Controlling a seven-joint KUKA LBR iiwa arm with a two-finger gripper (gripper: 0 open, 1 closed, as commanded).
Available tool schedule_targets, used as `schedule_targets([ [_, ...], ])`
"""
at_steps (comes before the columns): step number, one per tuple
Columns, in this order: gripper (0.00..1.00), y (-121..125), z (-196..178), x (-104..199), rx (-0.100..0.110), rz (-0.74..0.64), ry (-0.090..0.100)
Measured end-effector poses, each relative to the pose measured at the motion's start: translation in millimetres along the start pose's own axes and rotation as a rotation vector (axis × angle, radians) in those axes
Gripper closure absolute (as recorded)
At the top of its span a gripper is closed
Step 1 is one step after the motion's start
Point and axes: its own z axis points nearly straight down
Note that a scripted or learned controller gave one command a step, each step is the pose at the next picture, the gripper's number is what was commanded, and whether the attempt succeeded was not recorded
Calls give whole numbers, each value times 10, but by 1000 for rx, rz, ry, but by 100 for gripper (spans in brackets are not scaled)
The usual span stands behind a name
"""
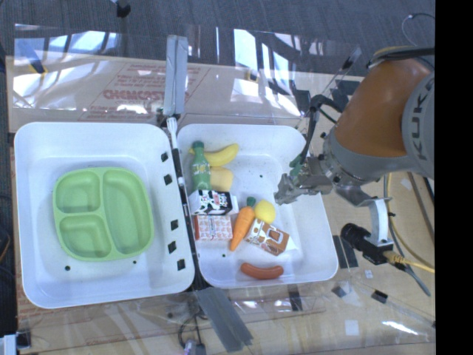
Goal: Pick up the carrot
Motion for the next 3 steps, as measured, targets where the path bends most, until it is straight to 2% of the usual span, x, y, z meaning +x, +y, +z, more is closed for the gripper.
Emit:
schedule_targets([
  [1,0,-142,738,835,0,107,0],
  [2,0,7,602,635,-2,-113,-1],
  [3,0,246,1466,287,0,-216,0],
])
